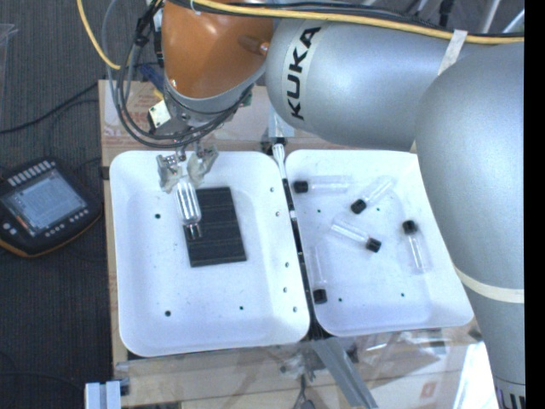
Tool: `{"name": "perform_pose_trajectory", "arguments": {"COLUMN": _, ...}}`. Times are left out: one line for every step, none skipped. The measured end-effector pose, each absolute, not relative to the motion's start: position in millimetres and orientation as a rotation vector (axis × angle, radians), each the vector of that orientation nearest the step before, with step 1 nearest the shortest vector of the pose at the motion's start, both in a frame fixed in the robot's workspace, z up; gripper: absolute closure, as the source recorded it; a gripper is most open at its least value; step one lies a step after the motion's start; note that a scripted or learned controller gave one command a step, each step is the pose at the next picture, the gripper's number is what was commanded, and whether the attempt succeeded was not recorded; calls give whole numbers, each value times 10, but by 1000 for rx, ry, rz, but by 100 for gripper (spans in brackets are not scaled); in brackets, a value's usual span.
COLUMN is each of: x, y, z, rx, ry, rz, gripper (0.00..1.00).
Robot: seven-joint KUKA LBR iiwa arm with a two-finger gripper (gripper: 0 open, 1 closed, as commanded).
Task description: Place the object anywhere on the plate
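The claw [189, 177] hangs over the left white bin [136, 313] and grips a small clear tube [188, 204] that sticks down from between its fingers. The tube's lower end, which looks to have a dark cap, sits right over the black ridged plate [223, 233], just below the claw. The tube looks light, hard and smooth, so it may slip or roll, and it could crack if squeezed hard. Its middle seems the best place to hold it. More clear tubes with black caps [366, 196] lie far to the claw's right, in the right white bin [443, 309]. I cannot tell if the tube touches the plate yet. The big grey arm [366, 75] hides the back of the table [255, 373].
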State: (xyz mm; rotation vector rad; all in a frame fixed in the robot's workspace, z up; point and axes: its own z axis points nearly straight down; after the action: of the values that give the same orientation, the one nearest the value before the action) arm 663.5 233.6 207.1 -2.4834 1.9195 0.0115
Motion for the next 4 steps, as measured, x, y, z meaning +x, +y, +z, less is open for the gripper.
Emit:
{"name": "perform_pose_trajectory", "arguments": {"x": 5501, "y": 2357, "z": 3024, "rx": -2674, "ry": 1647, "rz": 13, "gripper": 100}}
{"name": "perform_pose_trajectory", "arguments": {"x": 5469, "y": 2229, "z": 3093, "rx": -3030, "ry": 818, "rz": 14, "gripper": 100}}
{"name": "perform_pose_trajectory", "arguments": {"x": 5946, "y": 2338, "z": 2819, "rx": -3116, "ry": 362, "rz": 16, "gripper": 100}}
{"name": "perform_pose_trajectory", "arguments": {"x": 6587, "y": 2340, "z": 2805, "rx": -3119, "ry": 321, "rz": 15, "gripper": 100}}
